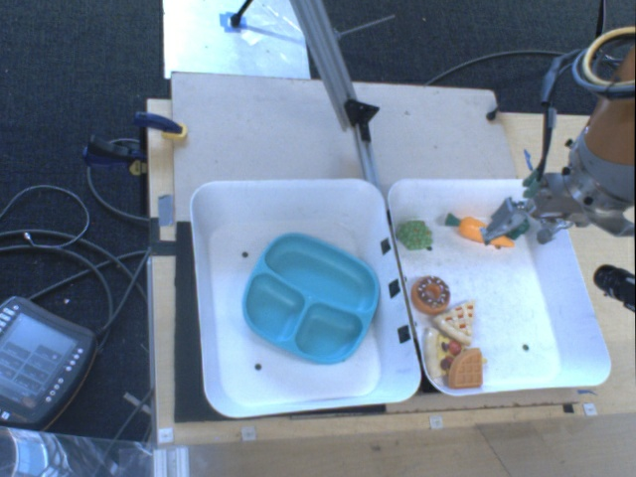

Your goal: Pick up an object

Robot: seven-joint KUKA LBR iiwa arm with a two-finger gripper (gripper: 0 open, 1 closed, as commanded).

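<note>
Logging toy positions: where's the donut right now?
The donut lies in the right bin, near its left wall, below the broccoli and just above the waffle.

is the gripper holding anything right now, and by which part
Cannot be told. The gripper sits right over the orange carrot in the right bin, covering its right end, but a grip is not visible.

The gripper (509, 222) hangs over the right bin (576, 306), touching the carrot (470, 229) at its left. Further left lies the broccoli (414, 234); nearer the camera sit the donut (431, 293), waffle (456, 322) and cracker (464, 368) (against the dividing wall). The divided plate (311, 297) rests in the left bin (224, 366), well apart.
</note>
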